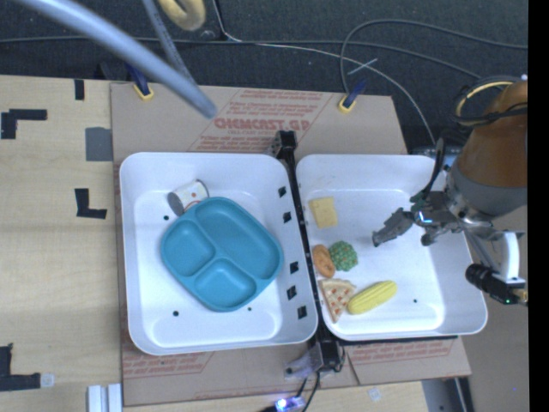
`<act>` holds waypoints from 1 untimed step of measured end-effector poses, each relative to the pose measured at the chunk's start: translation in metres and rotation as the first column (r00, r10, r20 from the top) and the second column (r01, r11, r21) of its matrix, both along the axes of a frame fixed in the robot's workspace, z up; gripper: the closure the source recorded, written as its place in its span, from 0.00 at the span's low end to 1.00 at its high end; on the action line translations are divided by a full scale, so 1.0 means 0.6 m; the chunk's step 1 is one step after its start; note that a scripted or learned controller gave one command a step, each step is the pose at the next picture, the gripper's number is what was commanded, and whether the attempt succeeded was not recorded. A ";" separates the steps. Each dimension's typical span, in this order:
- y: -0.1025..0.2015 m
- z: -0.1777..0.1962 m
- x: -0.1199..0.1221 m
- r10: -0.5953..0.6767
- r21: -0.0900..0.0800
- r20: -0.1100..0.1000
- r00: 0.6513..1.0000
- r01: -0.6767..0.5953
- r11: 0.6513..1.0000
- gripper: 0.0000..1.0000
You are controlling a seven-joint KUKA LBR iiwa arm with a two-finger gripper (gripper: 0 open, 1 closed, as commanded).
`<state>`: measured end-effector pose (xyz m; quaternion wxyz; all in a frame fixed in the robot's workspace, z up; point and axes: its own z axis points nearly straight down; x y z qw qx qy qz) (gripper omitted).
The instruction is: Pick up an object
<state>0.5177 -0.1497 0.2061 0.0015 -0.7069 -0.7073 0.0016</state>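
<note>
Below, corn cob (371, 297) lying slantwise, tip up-right, fingers (388, 230) state unclear, over right bin (429, 316).

Wooden bench (51, 230), brown cardboard sheet (257, 118), two white bins (137, 256) side by side

A: What lies in the right bin (446, 316)?

B: Five small food pieces, all near its left wall. A pale yellow cheese square (323, 212) lies flat, farthest back.

A: And nearer the front?

B: An orange piece (322, 260) touches a green broccoli (343, 254). In front of them, a pizza slice (336, 295) lies just beside a yellow corn cob (371, 297), which is tilted.
</note>
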 end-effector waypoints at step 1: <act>-0.007 -0.095 -0.017 -0.001 0.001 -0.003 1.000 0.001 1.000 0.00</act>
